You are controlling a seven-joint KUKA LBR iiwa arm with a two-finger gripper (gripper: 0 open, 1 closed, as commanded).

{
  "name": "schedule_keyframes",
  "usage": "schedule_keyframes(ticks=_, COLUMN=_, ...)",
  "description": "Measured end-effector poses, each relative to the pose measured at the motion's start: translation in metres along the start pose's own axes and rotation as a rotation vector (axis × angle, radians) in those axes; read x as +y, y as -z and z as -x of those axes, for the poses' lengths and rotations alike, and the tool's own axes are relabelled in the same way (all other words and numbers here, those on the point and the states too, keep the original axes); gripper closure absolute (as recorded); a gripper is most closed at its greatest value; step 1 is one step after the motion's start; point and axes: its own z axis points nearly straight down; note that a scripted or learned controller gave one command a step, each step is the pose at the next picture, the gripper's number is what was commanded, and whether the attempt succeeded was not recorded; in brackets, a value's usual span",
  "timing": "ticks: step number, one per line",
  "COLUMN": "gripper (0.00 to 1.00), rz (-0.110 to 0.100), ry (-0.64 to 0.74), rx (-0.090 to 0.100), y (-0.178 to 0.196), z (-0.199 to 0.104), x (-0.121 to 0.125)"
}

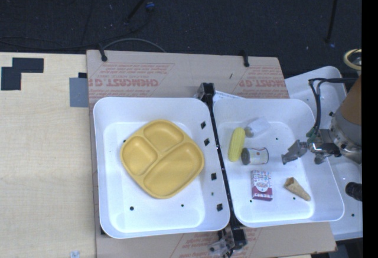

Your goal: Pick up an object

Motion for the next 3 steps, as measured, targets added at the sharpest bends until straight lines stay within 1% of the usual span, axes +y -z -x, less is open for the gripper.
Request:
schedule_keyframes(ticks=1, gripper=0.00, rz=-0.006, ry=0.000, rx=0.003, y=-0.045, z=-0.006, x=-0.004)
schedule_keyframes(ticks=2, gripper=0.00, rz=-0.002, ry=-0.001, rx=0.002, y=-0.092, z=-0.008, x=-0.013)
schedule_keyframes(ticks=3, gripper=0.00, rz=0.001, ry=0.001, rx=0.007, y=-0.104, z=-0.010, x=-0.011)
